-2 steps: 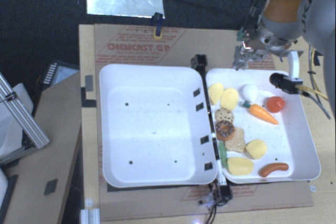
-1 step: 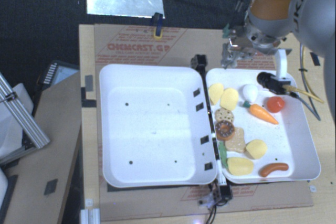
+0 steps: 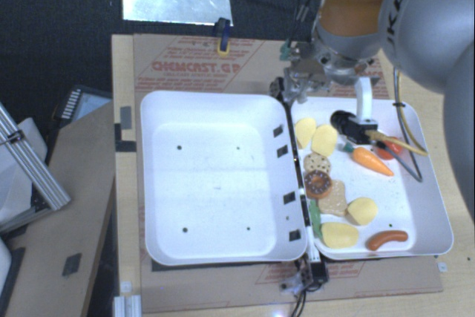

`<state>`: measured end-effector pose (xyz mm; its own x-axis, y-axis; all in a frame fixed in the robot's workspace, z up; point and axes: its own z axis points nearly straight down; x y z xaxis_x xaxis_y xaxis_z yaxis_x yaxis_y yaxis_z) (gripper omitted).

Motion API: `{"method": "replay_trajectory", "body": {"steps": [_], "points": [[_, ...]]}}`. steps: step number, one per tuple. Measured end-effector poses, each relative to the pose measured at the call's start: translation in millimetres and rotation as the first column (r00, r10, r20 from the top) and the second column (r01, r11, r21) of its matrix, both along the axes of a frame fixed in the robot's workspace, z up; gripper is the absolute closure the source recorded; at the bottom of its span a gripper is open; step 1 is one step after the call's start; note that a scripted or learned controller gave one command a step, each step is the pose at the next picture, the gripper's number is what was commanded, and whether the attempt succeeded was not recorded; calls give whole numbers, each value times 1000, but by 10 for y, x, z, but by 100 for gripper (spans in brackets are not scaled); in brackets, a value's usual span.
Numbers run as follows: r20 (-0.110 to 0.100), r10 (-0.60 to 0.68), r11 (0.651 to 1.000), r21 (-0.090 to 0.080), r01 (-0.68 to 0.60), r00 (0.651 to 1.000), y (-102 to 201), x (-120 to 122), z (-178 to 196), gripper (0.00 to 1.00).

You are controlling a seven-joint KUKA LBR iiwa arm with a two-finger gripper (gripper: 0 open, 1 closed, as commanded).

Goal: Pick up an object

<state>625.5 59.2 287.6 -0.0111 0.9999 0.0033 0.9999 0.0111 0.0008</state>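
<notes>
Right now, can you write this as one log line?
arm: over right bin far edge | tool: above bin | carrot: in bin | sausage: in bin

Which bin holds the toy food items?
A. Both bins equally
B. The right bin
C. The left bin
B: the carrot, sausage and the other food pieces all lie in the right bin, beneath the arm.

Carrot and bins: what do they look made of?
Carrot: probably moulded plastic toy food; uniform orange, smooth, slight sheen. Left bin and right bin: apparently thin formed plastic; matte white, rounded corners, rolled rims. Can't confirm either from look alone.
</notes>
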Motion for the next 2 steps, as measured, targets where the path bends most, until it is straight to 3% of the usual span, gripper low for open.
{"method": "replay_trajectory", "body": {"steps": [1,2], "points": [[3,1,1000,1,-1,1000,727,-245,353,100],[-3,-1,1000,-1,1,1000,1216,-655,263,100]]}}
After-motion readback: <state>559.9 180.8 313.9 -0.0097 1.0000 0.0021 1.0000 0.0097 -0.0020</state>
